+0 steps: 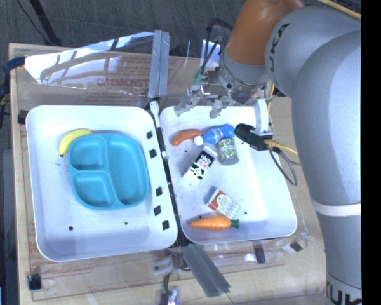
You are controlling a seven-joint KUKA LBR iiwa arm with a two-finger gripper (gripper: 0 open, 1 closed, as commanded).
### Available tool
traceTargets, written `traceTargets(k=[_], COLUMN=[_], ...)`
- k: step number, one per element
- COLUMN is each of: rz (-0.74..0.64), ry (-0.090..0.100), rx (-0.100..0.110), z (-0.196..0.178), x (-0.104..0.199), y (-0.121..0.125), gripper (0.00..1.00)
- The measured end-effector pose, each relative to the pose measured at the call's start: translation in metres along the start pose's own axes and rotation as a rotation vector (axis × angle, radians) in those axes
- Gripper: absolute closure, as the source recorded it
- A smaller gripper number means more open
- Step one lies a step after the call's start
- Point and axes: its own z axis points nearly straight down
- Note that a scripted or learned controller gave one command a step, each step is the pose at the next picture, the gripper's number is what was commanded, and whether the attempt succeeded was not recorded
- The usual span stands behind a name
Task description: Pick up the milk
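your pincer (200, 103) hangs with fingers spread, clamped on nothing, over the bin's far rim. the milk (202, 164) lies below it toward you, well apart, its long axis slanting, just beside the blue bottle (217, 134).

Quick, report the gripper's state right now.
Gripper: jaws open, holding nothing, above the far edge of the right bin. The milk lies in that bin, apart from it.
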Motion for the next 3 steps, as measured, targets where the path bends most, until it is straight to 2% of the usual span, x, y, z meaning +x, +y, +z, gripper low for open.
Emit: traceTargets(k=[1,2,3], rz=[-0.076,-0.132,-0.136], ry=[-0.001,-0.006,-0.012], rx=[-0.001,-0.029,-0.035], z=[0.069,0.119,0.107], x=[-0.02,-0.043,-0.045], y=[-0.061,-0.071,-0.069], gripper=[0.0,0.0,1.0])
